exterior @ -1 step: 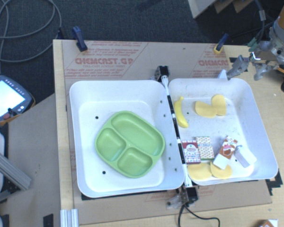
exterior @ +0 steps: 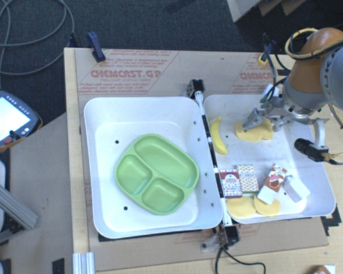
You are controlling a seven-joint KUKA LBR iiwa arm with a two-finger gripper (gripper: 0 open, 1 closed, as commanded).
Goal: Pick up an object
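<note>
Over the right bin's far end, our gripper (exterior: 262,114) is down low at a flat yellow piece (exterior: 255,132) — its grey fingers point toward the divider, though whether they are spread or closed on anything we cannot tell from this slant. Just left of that piece we see a banana (exterior: 218,136) lying along the bin's left wall. Nearer the camera, a red-and-white carton (exterior: 231,184) and a paler packet (exterior: 247,178) sit side by side, with a small red-and-white box (exterior: 276,178) and a white block (exterior: 267,194) to their right, and two more yellow slices (exterior: 255,206) at the near edge. Moving out, the right bin (exterior: 326,196) meets the left bin (exterior: 97,153) at a black-clipped seam — and over there we have a green divided plate (exterior: 156,173), three compartments, resting flat and well apart from the arm (exterior: 317,61).
</note>
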